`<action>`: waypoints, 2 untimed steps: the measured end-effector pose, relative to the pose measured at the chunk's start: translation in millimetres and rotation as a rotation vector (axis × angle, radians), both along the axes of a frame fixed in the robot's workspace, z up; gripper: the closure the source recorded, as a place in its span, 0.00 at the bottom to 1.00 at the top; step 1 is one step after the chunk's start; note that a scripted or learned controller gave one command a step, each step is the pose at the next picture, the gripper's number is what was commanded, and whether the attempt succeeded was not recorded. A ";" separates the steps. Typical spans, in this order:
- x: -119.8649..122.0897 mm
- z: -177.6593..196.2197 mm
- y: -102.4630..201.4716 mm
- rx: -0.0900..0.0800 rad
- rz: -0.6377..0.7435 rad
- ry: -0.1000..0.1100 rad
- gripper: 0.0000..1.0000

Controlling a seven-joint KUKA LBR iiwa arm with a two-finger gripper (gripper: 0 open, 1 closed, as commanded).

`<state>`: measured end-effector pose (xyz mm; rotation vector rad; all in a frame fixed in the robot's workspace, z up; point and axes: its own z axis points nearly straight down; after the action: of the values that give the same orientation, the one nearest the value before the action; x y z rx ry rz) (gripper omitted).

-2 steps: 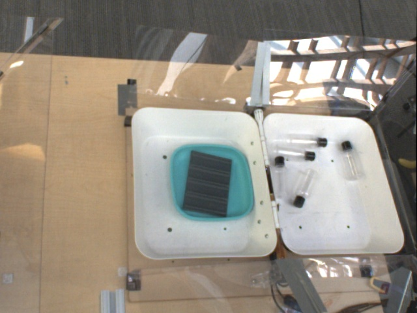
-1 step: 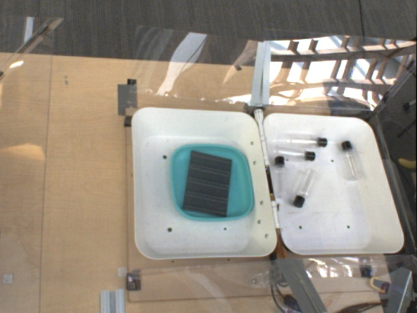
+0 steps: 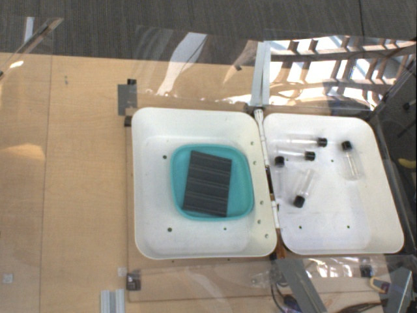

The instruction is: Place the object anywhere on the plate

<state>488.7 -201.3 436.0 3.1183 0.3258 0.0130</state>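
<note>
Since the dark grey ribbed rectangular block lies flat on the teal square plate, I judge it stiff, light, best pinched across its long edges; gripper's finger state I cannot tell.

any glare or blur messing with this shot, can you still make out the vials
Camera view: bright glare streaks the clear panels behind the bins; the image is soft overall; the clear vials nearly vanish against the white right bin, only their black caps standing out; the teal plate and dark ribbed block read clearly.
</note>
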 end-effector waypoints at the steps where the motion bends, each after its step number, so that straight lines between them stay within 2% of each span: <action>1: 0.0 0.0 0.0 0.000 0.000 0.000 0.00; 2: -0.1 0.0 -4.1 0.000 0.000 0.000 0.00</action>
<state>488.6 -205.4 436.0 3.1185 0.3252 0.0127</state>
